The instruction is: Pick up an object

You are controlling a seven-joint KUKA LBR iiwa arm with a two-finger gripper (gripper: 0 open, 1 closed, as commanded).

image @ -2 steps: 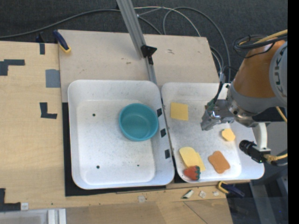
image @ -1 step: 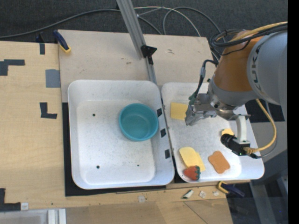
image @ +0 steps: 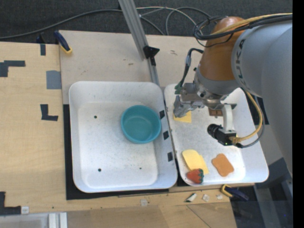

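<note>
Camera view showed the gripper (image: 182, 112) low over a yellow wedge (image: 183, 117); whether its fingers gripped, I cannot tell. It looked light and soft, best pinched across its flat sides.

Even, bright overhead light; soft shadows, mild glare on white bins (image: 76, 99) (pic slightly soft, low-res).

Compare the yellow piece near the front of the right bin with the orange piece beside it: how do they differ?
The yellow piece is pale yellow; the orange piece is a deeper orange-brown. The yellow piece looks somewhat larger and lies nearer the blue bowl's bin; the orange piece lies farther right. The yellow piece touches a small red item at its front end; the orange piece lies apart. Both are flat, rounded slabs lying in the right bin, away from the pincer.
</note>
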